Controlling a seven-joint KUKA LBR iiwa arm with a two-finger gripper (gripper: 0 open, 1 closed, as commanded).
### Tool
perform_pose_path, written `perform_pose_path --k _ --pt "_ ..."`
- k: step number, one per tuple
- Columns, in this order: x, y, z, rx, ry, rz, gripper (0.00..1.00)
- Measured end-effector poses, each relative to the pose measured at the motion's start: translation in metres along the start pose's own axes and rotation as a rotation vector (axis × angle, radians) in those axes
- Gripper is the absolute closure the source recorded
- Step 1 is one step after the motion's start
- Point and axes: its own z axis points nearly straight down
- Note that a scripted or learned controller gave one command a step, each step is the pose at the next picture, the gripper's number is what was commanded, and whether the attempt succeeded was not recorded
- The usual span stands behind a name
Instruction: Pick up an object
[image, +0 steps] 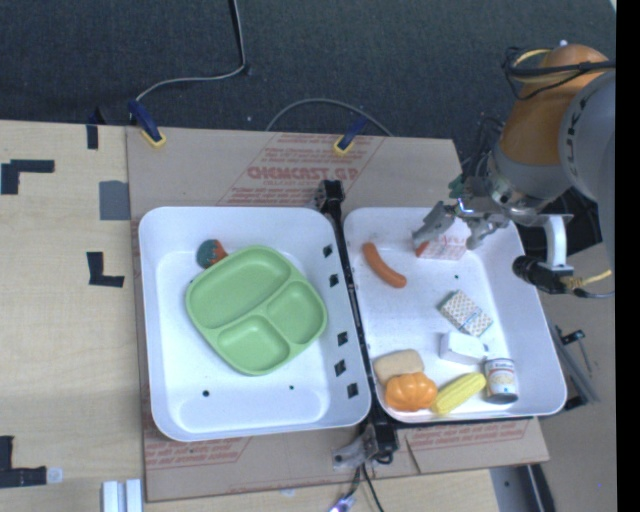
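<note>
The arm (555, 110) reaches in over the far right corner of the right bin (530, 310), its orange band above the wrist. The left bin (160, 300) lies against that bin's left wall and holds a green divided plate (256, 308), with a small teal and orange object (211, 252) touching the plate's far left edge.

The gripper (456, 229) hangs over the right bin's far end with its two fingers spread apart and nothing between them; a small white and red packet (443, 244) lies just under and between the fingertips.

Within the right bin, an orange sausage (384, 266) lies left of the packet. A patterned pouch (465, 313) and a white block (462, 348) sit toward the bin's right side. Along its near wall sit a bread piece (397, 365), an orange fruit (409, 391), a yellow corn cob (458, 391) and a small can (500, 379).
</note>
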Motion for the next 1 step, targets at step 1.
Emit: perform_pose_path --k 1 --pt "0.0395 0.0136 0.1114 0.001 0.001 0.000 0.00"
